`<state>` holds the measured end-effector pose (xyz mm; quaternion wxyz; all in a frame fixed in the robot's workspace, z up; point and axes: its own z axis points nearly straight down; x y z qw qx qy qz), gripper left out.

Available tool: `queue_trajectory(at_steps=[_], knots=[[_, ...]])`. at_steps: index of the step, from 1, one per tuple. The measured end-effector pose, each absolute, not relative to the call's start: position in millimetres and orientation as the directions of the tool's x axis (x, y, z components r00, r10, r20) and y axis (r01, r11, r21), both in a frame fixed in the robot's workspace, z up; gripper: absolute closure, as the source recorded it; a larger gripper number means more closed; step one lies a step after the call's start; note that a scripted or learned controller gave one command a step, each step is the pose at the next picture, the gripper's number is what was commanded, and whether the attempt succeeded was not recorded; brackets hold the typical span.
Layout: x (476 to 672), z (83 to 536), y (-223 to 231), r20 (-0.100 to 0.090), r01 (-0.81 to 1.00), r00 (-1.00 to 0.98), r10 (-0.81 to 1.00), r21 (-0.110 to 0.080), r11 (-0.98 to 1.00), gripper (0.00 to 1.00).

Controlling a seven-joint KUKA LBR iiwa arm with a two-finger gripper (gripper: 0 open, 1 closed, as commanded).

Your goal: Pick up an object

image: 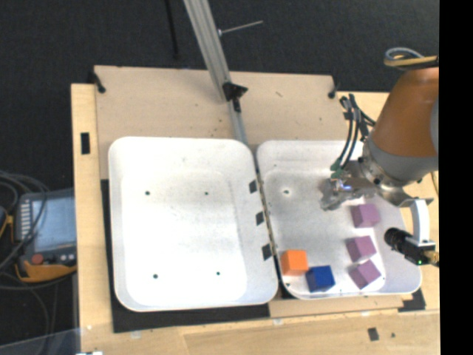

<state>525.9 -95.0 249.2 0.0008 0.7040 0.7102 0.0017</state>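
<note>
Hovering over the right bin [295, 168], the end effector [334, 195] is recorded with finger state undeterminable, and the closest purple block [365, 215] is noted just to its right and slightly nearer.

The bench [85, 198] is pale wood with a brown board [162, 102] over its far part. Two white bins lie side by side on it: the left bin [185, 220] fills the middle, and the right bin [295, 176], touching it, reaches the right edge.
</note>
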Motion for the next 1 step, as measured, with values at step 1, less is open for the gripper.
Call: queue_trajectory(at_steps=[1], knots=[[532.3,253.7,-37.8,0.002,1.000,-0.009,1.000,0.003,0.009,1.00]])
